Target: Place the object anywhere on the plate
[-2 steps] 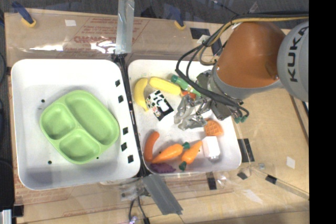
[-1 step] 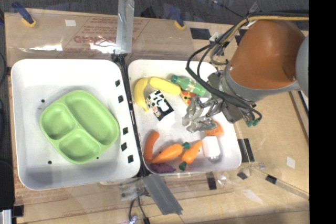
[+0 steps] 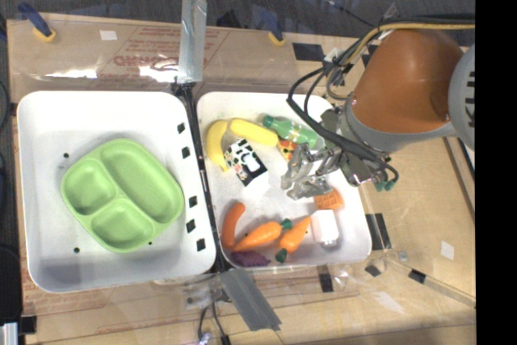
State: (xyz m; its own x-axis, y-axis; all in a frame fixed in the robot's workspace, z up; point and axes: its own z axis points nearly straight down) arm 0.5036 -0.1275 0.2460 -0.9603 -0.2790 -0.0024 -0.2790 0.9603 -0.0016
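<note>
The gripper [image 3: 305,178] is hanging low in the right bin [image 3: 212,111]; whether it is clasping anything cannot be told. Lying around it: a banana [image 3: 220,138], a black-and-white carton [image 3: 244,160], carrots [image 3: 275,234], a white cup [image 3: 325,227]. The green plate [image 3: 121,193] is sitting in the left bin [image 3: 48,275], well apart.

You are looking at a robotics lab rig, not a home or kitchen. The desk [image 3: 452,214] is a bare board under clear plastic sheeting, with two white bins [image 3: 32,174] held down by strips of grey tape [image 3: 192,36]. Loose black cables [image 3: 323,77] run along the arm [image 3: 404,85], and the food in the right bin is toy plastic, like the banana [image 3: 230,133].
</note>
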